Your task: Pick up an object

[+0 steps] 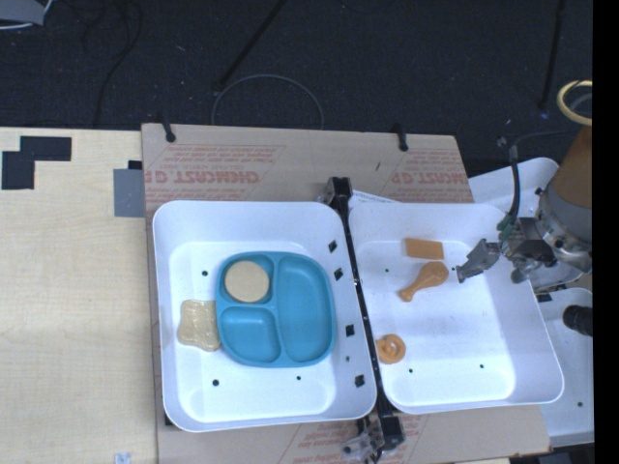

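Two shallow white plastic bins sit side by side on the tabletop, and your grey two-finger gripper (481,259) hangs at the right bin's (527,375) far right side, just beside the tan spoon-shaped wooden piece (425,279). I judge you are in the approach step — nothing lifted yet. The jaws look parted a little and hold nothing, though the small dark tips make the gap hard to read. Your next move calls for shifting left over the spoon-shaped piece, lining the jaws across its narrow handle, then descending. In this bin you also have a flat orange rectangular block (424,248) near the far wall and a small round orange disc (391,349) nearer the front. The left bin (184,399) holds a blue three-compartment plastic tray (290,312) with a round beige biscuit-like disc (246,281) in its upper-left compartment — a pale yellow sponge-like piece (198,324) touches the tray's left edge.
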`<state>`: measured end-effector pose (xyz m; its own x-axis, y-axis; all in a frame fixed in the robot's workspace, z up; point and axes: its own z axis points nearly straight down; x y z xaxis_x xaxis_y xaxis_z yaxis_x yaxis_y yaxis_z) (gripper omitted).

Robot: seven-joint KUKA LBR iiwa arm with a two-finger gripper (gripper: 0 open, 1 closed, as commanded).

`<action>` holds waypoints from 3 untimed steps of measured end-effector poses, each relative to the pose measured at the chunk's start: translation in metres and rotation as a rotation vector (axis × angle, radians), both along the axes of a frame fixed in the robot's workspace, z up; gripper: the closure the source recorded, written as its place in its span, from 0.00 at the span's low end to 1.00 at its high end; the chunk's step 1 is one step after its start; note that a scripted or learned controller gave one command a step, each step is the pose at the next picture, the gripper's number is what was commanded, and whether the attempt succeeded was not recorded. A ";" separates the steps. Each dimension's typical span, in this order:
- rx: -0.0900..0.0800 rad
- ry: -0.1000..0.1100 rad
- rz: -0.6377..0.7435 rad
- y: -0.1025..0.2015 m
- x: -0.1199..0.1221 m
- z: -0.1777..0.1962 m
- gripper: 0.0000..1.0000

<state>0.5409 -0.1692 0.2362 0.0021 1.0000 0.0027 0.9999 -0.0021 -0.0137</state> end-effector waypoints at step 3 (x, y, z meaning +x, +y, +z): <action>0.000 -0.005 0.002 0.013 0.009 -0.098 0.00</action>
